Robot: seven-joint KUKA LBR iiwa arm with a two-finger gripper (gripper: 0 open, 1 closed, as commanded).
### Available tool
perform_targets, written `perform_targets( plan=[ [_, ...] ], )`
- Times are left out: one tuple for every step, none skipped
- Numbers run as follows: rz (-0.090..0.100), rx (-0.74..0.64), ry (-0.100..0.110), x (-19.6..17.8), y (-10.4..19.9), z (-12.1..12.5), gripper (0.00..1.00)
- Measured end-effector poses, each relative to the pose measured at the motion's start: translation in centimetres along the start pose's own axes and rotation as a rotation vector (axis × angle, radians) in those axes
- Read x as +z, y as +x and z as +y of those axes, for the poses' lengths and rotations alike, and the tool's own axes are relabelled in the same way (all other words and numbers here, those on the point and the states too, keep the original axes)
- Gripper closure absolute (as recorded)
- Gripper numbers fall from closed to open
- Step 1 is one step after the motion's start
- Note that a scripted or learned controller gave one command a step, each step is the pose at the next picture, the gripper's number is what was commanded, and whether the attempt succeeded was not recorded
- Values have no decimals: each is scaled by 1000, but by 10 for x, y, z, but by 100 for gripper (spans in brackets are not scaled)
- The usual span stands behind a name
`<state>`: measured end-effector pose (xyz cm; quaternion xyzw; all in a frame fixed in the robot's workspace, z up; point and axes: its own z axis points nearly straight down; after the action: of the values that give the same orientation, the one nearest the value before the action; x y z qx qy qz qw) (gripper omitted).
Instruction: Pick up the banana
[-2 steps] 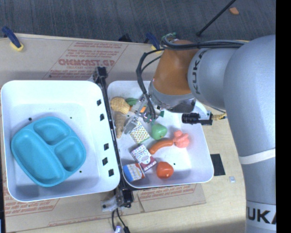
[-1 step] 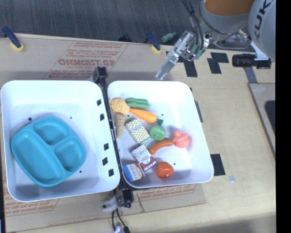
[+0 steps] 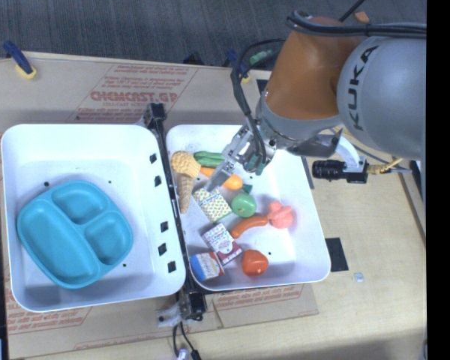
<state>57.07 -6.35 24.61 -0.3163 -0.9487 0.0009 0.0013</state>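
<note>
My gripper [image 3: 235, 167] hangs low over the upper middle of the right bin [image 3: 304, 201], above a heap of toy food. Just left of it lies a bumpy yellow piece [image 3: 183, 162] against the bin's left wall, with a tan cone [image 3: 186, 192] under it. From here I cannot tell whether that yellow piece is the banana. A green cucumber [image 3: 208, 157] and a small orange piece [image 3: 232, 181] lie right at the gripper's tip. The wrist hides what is directly beneath it.
Further toys fill the right bin: a patterned carton [image 3: 212, 204], green ball [image 3: 244, 204], carrot [image 3: 249, 226], pink piece [image 3: 282, 215], tomato [image 3: 255, 262], two small boxes [image 3: 218, 238]. The left bin [image 3: 30, 148] holds a blue divided plate [image 3: 73, 232].
</note>
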Motion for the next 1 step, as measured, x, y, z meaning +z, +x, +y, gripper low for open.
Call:
perform_targets(
  plan=[
    [0,-172,-1,47,68,-30,0]
  ],
)
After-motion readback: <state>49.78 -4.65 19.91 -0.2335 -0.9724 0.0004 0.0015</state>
